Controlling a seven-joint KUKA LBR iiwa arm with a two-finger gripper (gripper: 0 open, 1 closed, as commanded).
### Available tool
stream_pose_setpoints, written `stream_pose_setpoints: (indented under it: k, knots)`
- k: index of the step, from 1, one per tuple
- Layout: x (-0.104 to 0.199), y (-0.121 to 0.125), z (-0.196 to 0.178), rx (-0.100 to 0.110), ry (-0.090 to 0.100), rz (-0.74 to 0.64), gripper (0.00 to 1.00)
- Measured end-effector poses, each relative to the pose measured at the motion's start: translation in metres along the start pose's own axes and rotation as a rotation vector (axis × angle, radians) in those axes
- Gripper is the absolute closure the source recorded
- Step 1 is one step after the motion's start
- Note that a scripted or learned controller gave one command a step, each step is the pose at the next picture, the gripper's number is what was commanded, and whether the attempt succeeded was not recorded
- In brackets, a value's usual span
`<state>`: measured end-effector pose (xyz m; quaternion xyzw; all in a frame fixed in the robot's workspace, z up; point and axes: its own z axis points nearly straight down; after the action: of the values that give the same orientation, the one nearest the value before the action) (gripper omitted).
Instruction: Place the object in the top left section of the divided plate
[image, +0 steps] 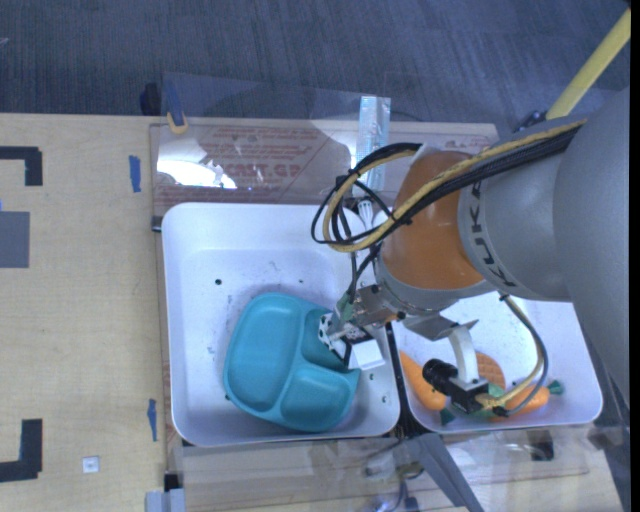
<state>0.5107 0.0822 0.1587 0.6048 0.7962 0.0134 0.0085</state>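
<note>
Nothing placed yet: teal plastic divided plate (285, 372) sits bare just left of the two-finger gripper (343, 335), which the grey arm (560, 215) holds low over the plate's right rim; can't tell its opening or any load, orange object (487, 392) lies to its right.

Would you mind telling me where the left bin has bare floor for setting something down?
The left bin has bare floor along its far wall and down its left side, beside the teal divided plate. The near right corner is crowded: the plate fills it and the gripper hangs over the plate's right rim.
</note>
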Motion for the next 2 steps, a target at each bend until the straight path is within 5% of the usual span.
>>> stream_pose_setpoints:
  k: [1,2]
  knots:
    - [0.002,0.000,0.000,0.002,0.002,-0.002,0.00]
    - [0.001,0.001,-0.010,-0.001,0.000,-0.001,1.00]
